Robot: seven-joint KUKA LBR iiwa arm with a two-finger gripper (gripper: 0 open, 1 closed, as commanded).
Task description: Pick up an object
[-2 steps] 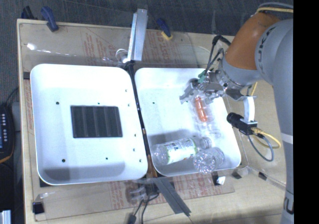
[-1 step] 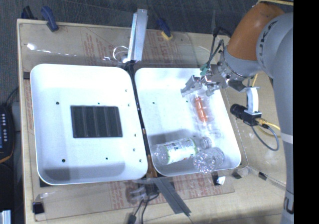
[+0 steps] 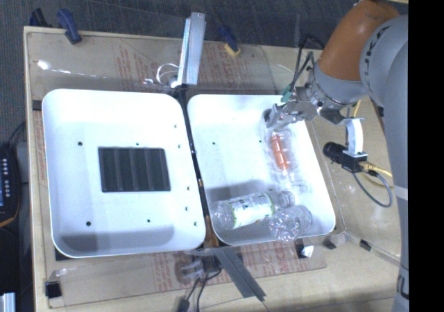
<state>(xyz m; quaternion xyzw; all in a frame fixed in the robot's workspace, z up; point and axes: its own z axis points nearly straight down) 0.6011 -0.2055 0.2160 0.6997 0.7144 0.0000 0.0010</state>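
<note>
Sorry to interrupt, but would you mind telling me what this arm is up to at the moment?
The arm is trying to pick an object out of the right bin. Its pincer sits low over that bin's far right corner, just above a clear bottle with an orange label. Two more clear bottles, one with a green and white label and one crumpled, lie near the front. The left bin has a dark ribbed panel.
</note>
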